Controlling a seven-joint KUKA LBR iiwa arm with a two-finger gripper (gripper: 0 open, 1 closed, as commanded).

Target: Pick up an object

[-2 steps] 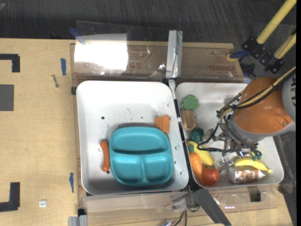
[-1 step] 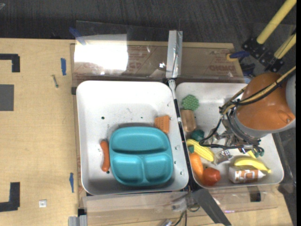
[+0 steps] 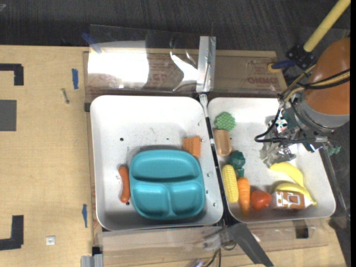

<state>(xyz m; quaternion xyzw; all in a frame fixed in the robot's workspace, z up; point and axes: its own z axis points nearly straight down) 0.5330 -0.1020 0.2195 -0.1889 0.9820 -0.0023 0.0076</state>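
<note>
My gripper (image 3: 276,156) hangs low over the right bin (image 3: 253,107), just above and left of a yellow banana (image 3: 289,174). Below the banana lies a small orange-and-white carton (image 3: 288,201). Along the bin's left side sit a green leafy toy (image 3: 225,120), a tan bread piece (image 3: 223,142), a dark green vegetable (image 3: 237,160), a corn cob (image 3: 230,182), a carrot (image 3: 244,192) and a red tomato (image 3: 259,199). I see nothing between the fingers.
The left bin (image 3: 111,127) holds a teal divided tray (image 3: 166,183), an orange block (image 3: 192,146) at its top right and an orange sausage (image 3: 124,184) on its left. Clear plastic and cardboard lie behind the bins. A yellow pole (image 3: 328,18) slants at the top right.
</note>
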